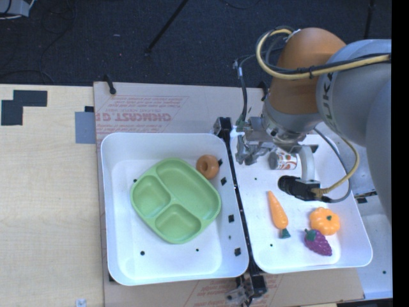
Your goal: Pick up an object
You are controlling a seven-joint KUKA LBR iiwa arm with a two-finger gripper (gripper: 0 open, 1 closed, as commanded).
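My gripper point(250, 155) hangs over the far left corner of the right bin point(358, 254), open with nothing between its fingers. Just to its right, partly under the wrist, lies a small red and white can point(287, 162). An orange carrot point(277, 211) lies in the middle of this bin, nearer the front. An orange pumpkin point(324, 220) and a purple bunch of grapes point(318, 242) sit at the front right. In the left bin point(121, 248) a brown doughnut point(207, 165) rests beside a green divided plate point(175, 199).
The raised rims where the two bins meet point(235, 203) run just left of the gripper. A cardboard sheet point(147, 110) lies under the bins, and bare wooden bench point(45, 203) extends to the left.
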